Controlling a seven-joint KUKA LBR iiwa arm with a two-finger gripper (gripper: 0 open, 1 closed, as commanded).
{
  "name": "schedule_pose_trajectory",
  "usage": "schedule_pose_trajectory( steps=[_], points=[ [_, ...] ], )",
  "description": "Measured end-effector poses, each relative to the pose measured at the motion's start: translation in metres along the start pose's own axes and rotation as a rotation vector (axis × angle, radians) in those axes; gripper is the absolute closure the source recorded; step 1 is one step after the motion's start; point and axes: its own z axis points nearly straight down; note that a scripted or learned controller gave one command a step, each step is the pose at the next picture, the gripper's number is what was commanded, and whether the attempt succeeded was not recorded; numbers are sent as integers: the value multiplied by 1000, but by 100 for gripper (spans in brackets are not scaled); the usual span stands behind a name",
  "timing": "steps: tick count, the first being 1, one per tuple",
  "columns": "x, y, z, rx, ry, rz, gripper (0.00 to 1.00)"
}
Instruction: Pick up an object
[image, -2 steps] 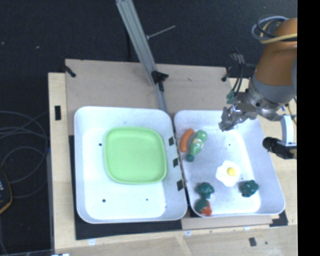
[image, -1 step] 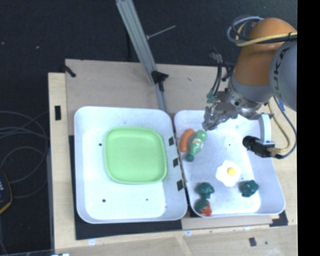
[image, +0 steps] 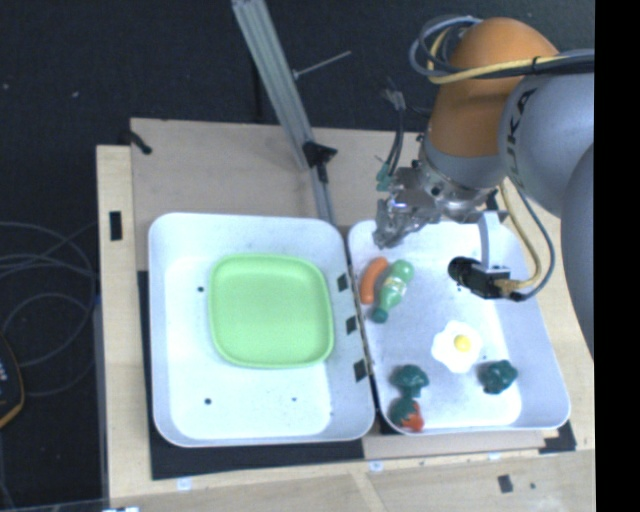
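Observation:
My gripper (image: 392, 228) hangs over the far left corner of the right bin (image: 535, 340), just above and behind an orange carrot (image: 372, 279) and a green bottle (image: 391, 289) that lie side by side. Nothing shows between the fingers. A fried egg (image: 458, 346) lies toward the bin's near right. A dark green broccoli piece (image: 497, 375) sits to its right. Another broccoli piece (image: 408, 378) lies near the front, with a red and green strawberry (image: 408, 414) just in front of it.
The left bin (image: 175, 300) holds a light green square plate (image: 270, 308). A grey metal pole (image: 285, 95) slants down to the bins' shared back edge. A black cable fitting (image: 478, 276) hangs from the arm over the right bin.

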Motion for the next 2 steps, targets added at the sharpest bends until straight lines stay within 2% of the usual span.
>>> schedule_pose_trajectory(
  steps=[2],
  points=[
    [85, 32, 6, 0, -1, 1, 100]
  ],
)
